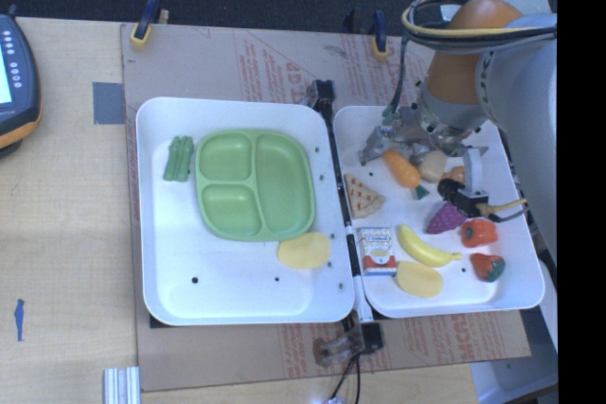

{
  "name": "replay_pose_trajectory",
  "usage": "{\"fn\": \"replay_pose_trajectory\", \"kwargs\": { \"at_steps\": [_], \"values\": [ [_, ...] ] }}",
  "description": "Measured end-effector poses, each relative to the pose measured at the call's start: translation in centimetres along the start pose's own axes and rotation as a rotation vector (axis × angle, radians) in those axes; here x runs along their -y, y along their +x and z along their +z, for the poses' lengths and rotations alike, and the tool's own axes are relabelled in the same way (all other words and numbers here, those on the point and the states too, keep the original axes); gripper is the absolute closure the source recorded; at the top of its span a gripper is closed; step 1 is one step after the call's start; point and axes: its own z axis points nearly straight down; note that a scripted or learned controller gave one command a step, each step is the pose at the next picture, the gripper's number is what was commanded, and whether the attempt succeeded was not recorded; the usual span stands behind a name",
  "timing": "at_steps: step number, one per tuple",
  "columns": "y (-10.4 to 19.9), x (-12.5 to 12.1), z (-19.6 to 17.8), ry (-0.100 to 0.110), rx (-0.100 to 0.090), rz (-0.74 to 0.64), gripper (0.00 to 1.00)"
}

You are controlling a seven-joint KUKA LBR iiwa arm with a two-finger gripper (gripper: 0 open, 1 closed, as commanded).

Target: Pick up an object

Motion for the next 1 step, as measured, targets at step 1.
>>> {"fn": "replay_pose_trajectory", "kwargs": {
  "at_steps": [1],
  "values": [
    [-0.16,-0.08,-1.21,-0.001,0.001,-0.001,1.00]
  ]
}}
